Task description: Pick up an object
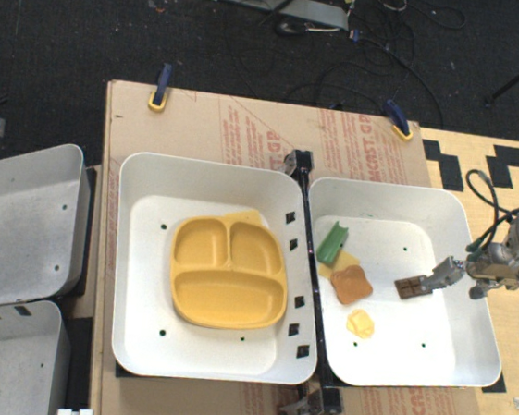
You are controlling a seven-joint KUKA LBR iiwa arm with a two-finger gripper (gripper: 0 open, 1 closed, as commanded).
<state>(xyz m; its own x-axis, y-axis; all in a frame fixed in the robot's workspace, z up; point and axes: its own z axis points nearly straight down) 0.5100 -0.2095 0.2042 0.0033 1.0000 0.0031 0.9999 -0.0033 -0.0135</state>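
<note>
Camera view. The right bin [465, 365] holds four small items, clustered toward its 9 o'clock side: a green block [333, 242] leaning near the divider, a pale yellow flat piece [348, 259] just under it, a brown lump [352, 283] touching that piece, and a small yellow lump [361, 324] at about 6 o'clock from the brown one, apart from it. All look like light toy food, probably rigid plastic or rubber, smooth and liable to slide on the bin floor.

Judgement on grasp: the brown lump is the most compact and stands clear on its 3 o'clock side; it should be taken across its narrow width. The green block is elongated and tilted, so a hold across its short axis would suit. The yellow lump is low and may slip out.

The pincer [410, 287] sits low over the right bin, at 3 o'clock from the brown lump and near it, with nothing between its fingers; whether it is spread or pressed together cannot be told.

The left bin [135, 234] carries a yellow divided tray [229, 275], light but broad.

The surface [212, 131] is a brown board, held by two clamps [160, 88] at its 12 o'clock edge. Spare white bins [17, 212] lie at 9 o'clock. The floor behind is dark, with cables.
</note>
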